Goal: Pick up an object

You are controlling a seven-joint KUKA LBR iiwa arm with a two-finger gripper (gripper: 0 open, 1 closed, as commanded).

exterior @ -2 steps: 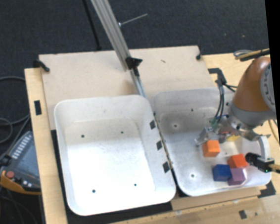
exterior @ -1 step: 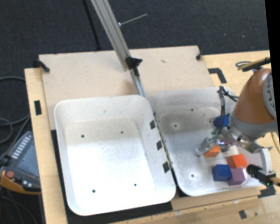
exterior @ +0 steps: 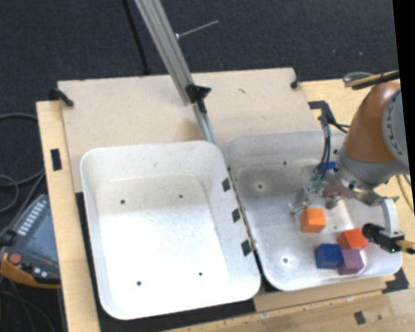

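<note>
In the right bin [exterior: 265, 155], end effector [exterior: 320, 195] low above the floor, finger state not discernible. Just below it: orange block [exterior: 313, 220], not seen gripped. Further below: blue block [exterior: 328, 256], purple block [exterior: 351, 260], red-orange block [exterior: 352, 239]. Pick apparently still pending.

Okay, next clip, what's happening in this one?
A grey and orange robot arm reaches into the right bin, its pincer low, just above an orange block. Whether it has a grip is unclear. A blue block, a purple block and a second orange block sit clustered near the bin's front corner.
</note>
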